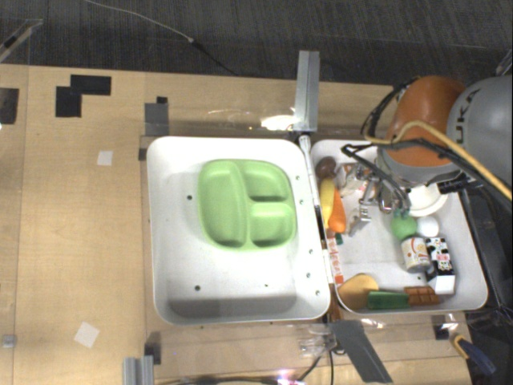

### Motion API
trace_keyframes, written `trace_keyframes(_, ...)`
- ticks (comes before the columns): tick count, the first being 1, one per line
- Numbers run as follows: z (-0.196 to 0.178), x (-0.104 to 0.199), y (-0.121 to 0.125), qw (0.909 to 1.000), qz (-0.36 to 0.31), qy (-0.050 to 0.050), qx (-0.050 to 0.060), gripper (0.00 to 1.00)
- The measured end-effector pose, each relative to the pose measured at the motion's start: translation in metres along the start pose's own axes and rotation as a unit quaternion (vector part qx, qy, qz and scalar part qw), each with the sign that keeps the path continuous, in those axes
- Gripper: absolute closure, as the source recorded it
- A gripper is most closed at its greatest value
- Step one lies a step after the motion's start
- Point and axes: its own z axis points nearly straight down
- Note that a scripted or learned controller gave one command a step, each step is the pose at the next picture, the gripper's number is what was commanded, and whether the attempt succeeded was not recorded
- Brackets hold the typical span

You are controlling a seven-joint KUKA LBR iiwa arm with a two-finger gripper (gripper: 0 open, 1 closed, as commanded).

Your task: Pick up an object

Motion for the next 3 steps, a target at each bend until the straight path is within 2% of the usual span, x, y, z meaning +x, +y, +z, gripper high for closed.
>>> trace_keyframes(1, -0.016, -0.006, 0.001, 0.9999, -0.003, -0.010, 0.000, 1.00)
trace_keyframes(2, -0.086, -0.019, -0.047, 0.9811, -0.193, 0.002, 0.000, 1.00)
trace_keyframes(3, -0.068, -0.048, -0.083, 0.9471, -0.321, 0.002, -0.001, 1.00)
